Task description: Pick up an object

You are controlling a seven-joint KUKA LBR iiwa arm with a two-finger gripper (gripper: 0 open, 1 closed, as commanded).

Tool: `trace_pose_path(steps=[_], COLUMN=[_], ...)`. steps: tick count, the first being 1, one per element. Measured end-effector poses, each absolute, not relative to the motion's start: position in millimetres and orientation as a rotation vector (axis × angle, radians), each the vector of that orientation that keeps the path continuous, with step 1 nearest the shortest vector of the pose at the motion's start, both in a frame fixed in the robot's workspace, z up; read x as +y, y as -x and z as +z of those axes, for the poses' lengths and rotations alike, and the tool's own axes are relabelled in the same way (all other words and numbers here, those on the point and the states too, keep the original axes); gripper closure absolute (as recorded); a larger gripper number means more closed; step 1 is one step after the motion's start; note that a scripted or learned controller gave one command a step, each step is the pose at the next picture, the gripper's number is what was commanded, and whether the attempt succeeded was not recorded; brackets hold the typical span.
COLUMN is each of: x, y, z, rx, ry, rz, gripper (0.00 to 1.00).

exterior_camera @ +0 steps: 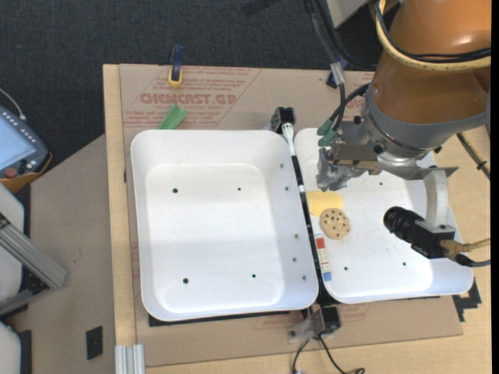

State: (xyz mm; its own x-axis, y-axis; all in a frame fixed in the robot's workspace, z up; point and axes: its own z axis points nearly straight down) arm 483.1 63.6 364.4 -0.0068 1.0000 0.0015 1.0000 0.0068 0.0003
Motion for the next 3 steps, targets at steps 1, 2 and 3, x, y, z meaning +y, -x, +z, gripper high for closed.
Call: trace_pose_path(steps=[1, 2, 3], x=[37.7, -66.8, 15.2], y=[-478.9, -480.1, -478.7], z=[342.5, 322.9, 282.3], rx=[-2.215, -2.207, -2.225], ry=[2.223, 2.235, 2.208], rz=[0.006, 0.007, 0.004], gripper=[1.0, 1.0, 1.0])
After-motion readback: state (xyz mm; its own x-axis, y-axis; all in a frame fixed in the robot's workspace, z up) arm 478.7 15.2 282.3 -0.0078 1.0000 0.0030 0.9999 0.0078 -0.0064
